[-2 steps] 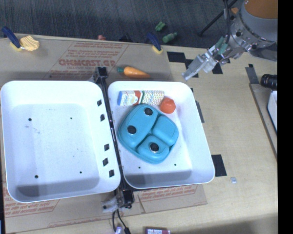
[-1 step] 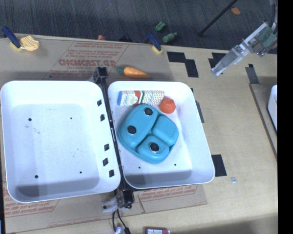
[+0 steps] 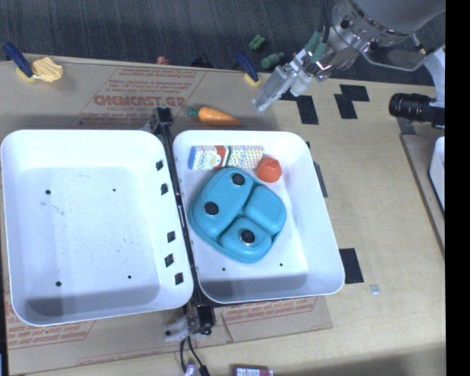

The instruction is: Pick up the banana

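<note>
1. While the grey arm's two-finger claw (image 3: 266, 99) hangs over the brown cardboard bench top (image 3: 376, 233) just above the upper edge of the right-hand shallow white bin (image 3: 327, 245), slanting down toward lower left, whether it is open or closed cannot be told at this angle.
2. Where the banana lies cannot be made out with any certainty. If it is in that bin, it is likely hidden under or behind the other things there, so its long axis cannot be read either.
3. A large turquoise moulded plastic piece with three dark-holed lobes (image 3: 239, 210) takes up the middle of the right-hand bin. Just above it along the bin's upper wall lie a white, red and pale-yellow printed packet (image 3: 219, 157) and a small orange-red ball (image 3: 269, 169).
4. A small orange toy carrot (image 3: 215, 117) lies on the bench outside the bin, left of and slightly below the claw.
5. By that reading the search area lies below and to the left of the claw, and any descent first needs the target found.
</note>
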